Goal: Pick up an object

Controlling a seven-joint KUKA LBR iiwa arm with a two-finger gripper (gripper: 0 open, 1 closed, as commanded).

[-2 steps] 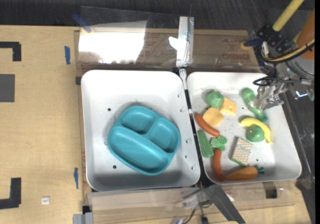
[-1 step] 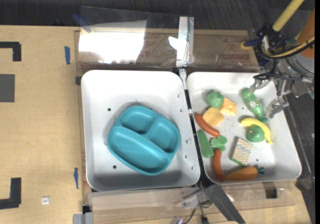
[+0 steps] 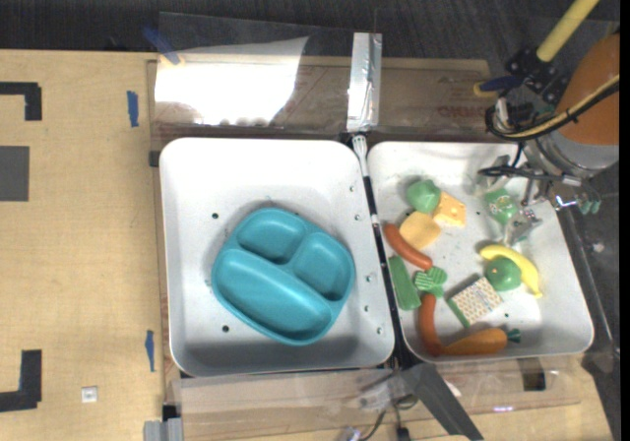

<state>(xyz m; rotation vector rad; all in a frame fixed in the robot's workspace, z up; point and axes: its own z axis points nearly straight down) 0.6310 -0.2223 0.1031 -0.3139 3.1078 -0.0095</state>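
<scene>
The right bin (image 3: 576,277) holds several toy foods. A green round piece (image 3: 424,195) lies beside a yellow cheese wedge (image 3: 452,212) and an orange-yellow chunk (image 3: 418,229). Below them are a red chili (image 3: 408,245), a green stalk (image 3: 404,283), a red sausage (image 3: 428,321) and a carrot (image 3: 478,341). A patterned cracker (image 3: 476,300) lies next to a banana (image 3: 519,263) with a green ball (image 3: 504,275) on it. My gripper (image 3: 519,203) hangs low over the bin's upper right, right beside a pale green piece (image 3: 499,205). I see nothing held in it.
A teal divided plate (image 3: 283,274) lies in the left bin (image 3: 187,232). A metal strip (image 3: 363,83) and a clear plastic sheet (image 3: 228,75) sit behind the bins. The arm's orange band (image 3: 598,85) and cables (image 3: 522,104) hang over the right bin's far corner.
</scene>
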